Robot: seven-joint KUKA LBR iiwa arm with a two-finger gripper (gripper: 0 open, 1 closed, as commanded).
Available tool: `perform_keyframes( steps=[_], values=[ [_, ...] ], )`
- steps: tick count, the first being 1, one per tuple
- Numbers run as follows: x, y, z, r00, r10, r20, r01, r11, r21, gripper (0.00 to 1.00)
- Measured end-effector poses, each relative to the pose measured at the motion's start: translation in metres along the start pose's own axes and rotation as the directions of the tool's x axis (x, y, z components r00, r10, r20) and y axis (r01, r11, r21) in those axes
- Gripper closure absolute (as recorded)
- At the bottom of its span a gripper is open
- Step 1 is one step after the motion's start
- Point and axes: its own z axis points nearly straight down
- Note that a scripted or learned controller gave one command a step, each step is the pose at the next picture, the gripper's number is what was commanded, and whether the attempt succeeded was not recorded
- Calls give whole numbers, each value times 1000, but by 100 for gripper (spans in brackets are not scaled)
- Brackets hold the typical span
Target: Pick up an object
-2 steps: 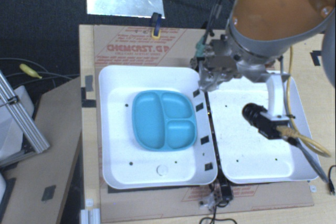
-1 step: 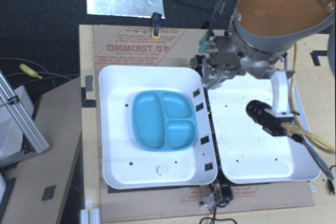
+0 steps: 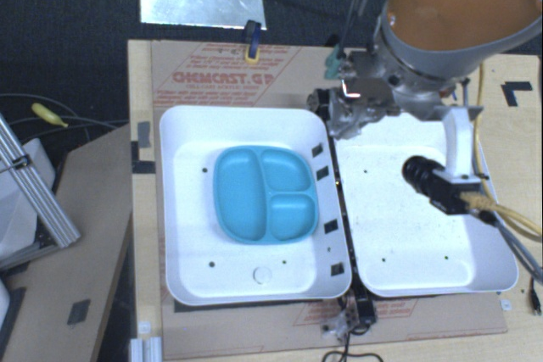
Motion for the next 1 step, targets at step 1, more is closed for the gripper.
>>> perform_keyframes(
  steps=[1],
  values=[
    [87,-2,15,1000,0,0,0,1000,8,100]
  ],
)
